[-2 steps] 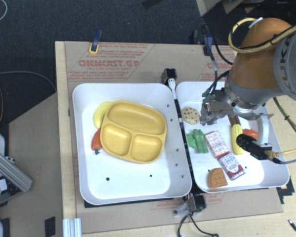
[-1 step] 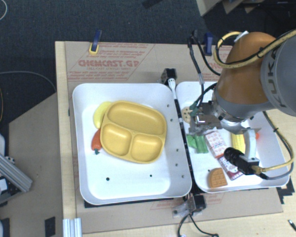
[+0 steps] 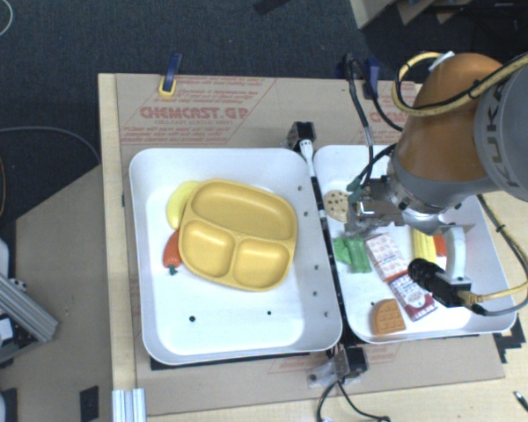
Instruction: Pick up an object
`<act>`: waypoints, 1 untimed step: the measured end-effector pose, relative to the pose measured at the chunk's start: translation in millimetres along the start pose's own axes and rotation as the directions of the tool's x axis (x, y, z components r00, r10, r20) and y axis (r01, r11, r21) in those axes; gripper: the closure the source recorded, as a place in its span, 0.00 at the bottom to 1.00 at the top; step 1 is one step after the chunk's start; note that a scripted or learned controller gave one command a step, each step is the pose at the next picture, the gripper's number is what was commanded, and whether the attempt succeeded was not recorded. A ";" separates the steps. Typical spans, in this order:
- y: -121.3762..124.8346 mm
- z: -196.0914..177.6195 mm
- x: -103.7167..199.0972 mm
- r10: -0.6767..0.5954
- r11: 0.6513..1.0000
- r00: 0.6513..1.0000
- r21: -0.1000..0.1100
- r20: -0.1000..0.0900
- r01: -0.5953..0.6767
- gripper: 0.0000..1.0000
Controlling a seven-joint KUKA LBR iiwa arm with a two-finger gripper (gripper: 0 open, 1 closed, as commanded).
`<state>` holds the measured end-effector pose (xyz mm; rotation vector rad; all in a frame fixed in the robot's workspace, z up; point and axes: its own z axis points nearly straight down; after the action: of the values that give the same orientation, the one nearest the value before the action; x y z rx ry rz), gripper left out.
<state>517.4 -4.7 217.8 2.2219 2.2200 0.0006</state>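
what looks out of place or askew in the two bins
The yellow divided tray in the left bin sits askew, resting on a yellow toy and an orange one that poke out from under its left edge. In the right bin, small packets and cookies lie loosely scattered, nothing spilled.

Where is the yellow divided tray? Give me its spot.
The yellow divided tray lies in the left bin in the camera view, covering part of an orange carrot-like toy at its left edge.
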 end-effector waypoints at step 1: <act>-6.1 -4.3 16.9 -0.003 1.000 1.000 0.001 -0.002 0.003 1.00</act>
<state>511.3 12.2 222.1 2.2196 2.2250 0.0011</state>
